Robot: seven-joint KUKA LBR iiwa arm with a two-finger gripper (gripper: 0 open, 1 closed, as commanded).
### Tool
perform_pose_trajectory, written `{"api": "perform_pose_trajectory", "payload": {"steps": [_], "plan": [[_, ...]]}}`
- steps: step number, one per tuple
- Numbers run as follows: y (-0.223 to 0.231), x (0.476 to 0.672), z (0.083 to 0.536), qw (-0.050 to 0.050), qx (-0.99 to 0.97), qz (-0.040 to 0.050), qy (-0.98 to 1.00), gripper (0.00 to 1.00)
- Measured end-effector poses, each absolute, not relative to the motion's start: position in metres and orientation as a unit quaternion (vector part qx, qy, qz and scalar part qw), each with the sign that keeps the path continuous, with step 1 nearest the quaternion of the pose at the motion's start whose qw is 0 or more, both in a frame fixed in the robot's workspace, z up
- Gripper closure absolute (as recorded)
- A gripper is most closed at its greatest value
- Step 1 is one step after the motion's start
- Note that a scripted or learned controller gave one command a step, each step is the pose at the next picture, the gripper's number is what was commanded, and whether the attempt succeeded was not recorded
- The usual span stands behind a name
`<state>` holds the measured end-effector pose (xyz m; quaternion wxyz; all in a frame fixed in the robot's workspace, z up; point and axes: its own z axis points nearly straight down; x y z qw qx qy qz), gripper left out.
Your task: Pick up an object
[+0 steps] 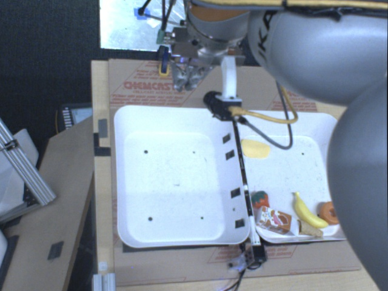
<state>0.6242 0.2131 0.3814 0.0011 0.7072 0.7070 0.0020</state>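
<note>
Arm raised over far edge of counter; objects grouped in right bin.
Near edge: right bin (285, 135) holds, at its near side, a snack packet (274, 220) with a small red-and-green piece (260, 199) just behind it, a banana (306, 213) beside them, and an orange round thing (329, 212) toward the right, partly cut off by the arm. Farther in, a flat yellow piece (256, 149) lies alone near the divider. Left bin (127, 180) sits alongside, touching the right one. Beyond both, cardboard (136, 86) covers the counter. Tool (187, 80) hangs above that far strip, off the bins; spread or pressed together, cannot tell.
</note>
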Motion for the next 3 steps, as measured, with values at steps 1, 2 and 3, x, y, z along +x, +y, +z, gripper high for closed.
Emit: {"api": "perform_pose_trajectory", "payload": {"steps": [1, 2, 3], "plan": [[0.235, 0.633, 0.224, -0.003, 0.705, -0.0056, 0.709, 1.0], [0.234, 0.67, 0.201, 0.001, 0.706, 0.0013, 0.709, 1.0], [0.234, 0.67, 0.214, 0.001, 0.705, 0.0019, 0.71, 1.0]]}}
